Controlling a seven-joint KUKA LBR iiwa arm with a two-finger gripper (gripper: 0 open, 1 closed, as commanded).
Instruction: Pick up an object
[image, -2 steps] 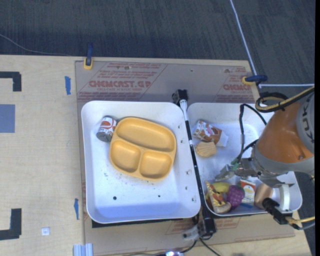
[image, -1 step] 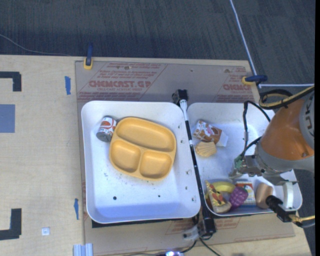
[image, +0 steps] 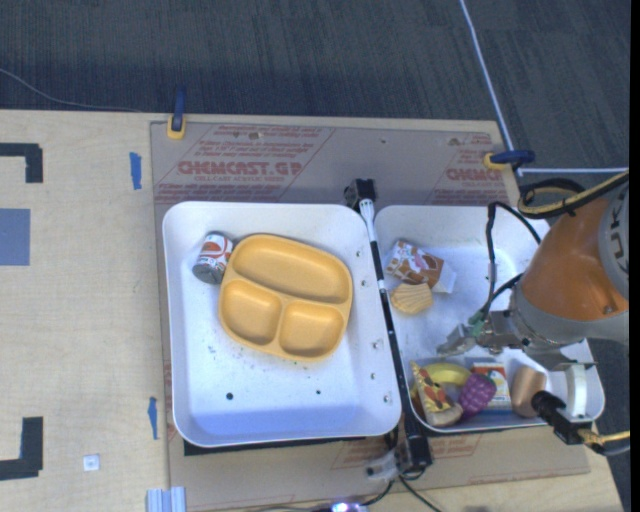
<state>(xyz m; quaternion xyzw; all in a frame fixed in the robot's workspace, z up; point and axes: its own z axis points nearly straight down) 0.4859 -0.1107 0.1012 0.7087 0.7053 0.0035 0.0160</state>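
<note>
We are in the approach step: our metal two-finger gripper (image: 470, 335) hangs over the right white bin (image: 470, 225), and whether it is wide or narrow we cannot tell. Next we must descend onto one item. Near it lie a yellow banana toy (image: 445, 376), a purple grape bunch (image: 478, 392) and a round ridged cracker (image: 411, 299), crowded together. The yellow divided plastic plate (image: 286, 295) fills the left white bin (image: 190, 330).

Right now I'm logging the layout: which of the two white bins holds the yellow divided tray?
The left bin; the yellow divided tray lies in it beside a can. The right bin holds small items.
</note>
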